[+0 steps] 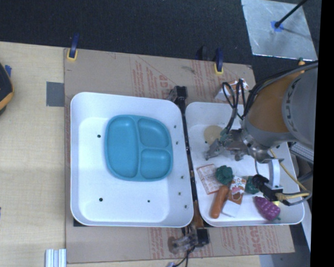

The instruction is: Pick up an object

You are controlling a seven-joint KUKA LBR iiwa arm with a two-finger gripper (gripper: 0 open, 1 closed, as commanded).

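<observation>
You see two white bins side by side on the bench (27, 168). The left bin (77, 154) carries a blue divided plate (137, 147), which lies flat about in its middle. The right bin (198, 117) holds the small objects. In its near half a reddish-brown sausage (219, 200) lies at a slant, and its near end rests on a white card (230, 209). Just left and a little farther lies a printed packet (207, 177), and a dark green lump (225, 173) touches its right corner. A second small packet with red print (237, 188) lies right of the sausage. More to the right you see another green piece (252, 185), and near the right near corner a purple bunch of grapes (267, 208). A pale round disc (213, 133) lies in the far part of this bin.

The arm (278, 107) comes in from the right, over the far half of the right bin. The claw (224, 145) hangs low beside the pale disc. Whether its fingers are spread or pressed together, you cannot tell from here, and no object is visible between them.
</observation>
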